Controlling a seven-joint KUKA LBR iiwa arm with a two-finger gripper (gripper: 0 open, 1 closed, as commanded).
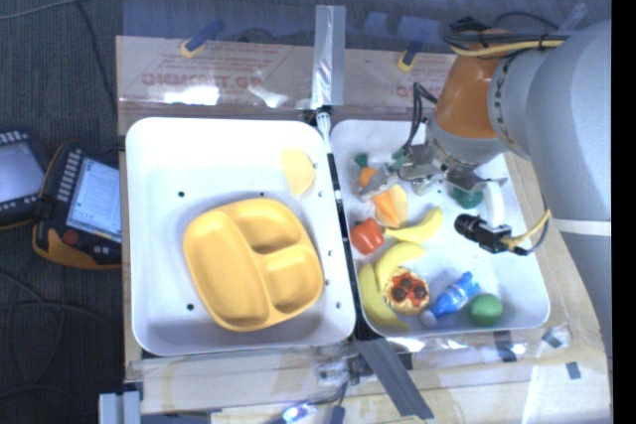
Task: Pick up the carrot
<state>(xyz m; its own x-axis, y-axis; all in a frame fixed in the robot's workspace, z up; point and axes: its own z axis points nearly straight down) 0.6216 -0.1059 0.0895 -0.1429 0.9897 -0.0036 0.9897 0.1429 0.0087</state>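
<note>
The carrot (pixel 369 178), small and orange with a green top, lies at the upper left of the right bin (pixel 527 253). My gripper (pixel 415 168) hangs under the orange wrist band, low over the bin's upper middle. It is just to the right of the carrot, and from this angle I cannot tell whether it touches it. I see nothing held between the fingers.
Below the carrot lie an orange wedge (pixel 391 205), a red-orange pepper (pixel 367 235) and two bananas (pixel 423 225) (pixel 381 279). A pizza-like toy (pixel 407 290), a blue bottle (pixel 453 296) and a green ball (pixel 486 309) sit near the front. The left bin (pixel 159 154) holds a yellow divided plate (pixel 255 261).
</note>
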